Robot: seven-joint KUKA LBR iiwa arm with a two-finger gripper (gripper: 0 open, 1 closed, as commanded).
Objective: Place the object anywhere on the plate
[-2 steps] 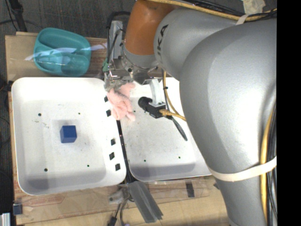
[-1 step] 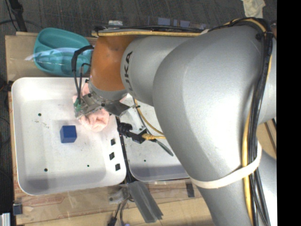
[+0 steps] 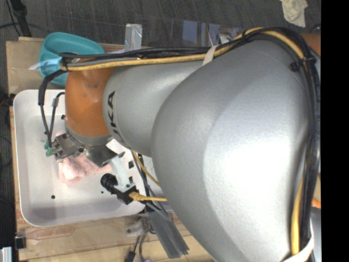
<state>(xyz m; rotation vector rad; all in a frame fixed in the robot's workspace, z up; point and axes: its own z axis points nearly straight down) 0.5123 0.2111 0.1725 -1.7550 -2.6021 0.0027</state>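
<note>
My grey arm with its orange band reaches across from the right and covers most of the view. Its wrist hangs low over the left white bin. A pale pink soft object lies on the bin floor directly under the wrist hardware, partly hidden by it. The gripper sits right above or against this pink object. A teal plate-like object rests beyond the bin's far edge, at the upper left.
Black cables loop down the wrist's left side over the bin. The right bin is hidden behind the arm. A crumpled white cloth lies on the dark floor at the top right. The wooden bench edge runs along the front.
</note>
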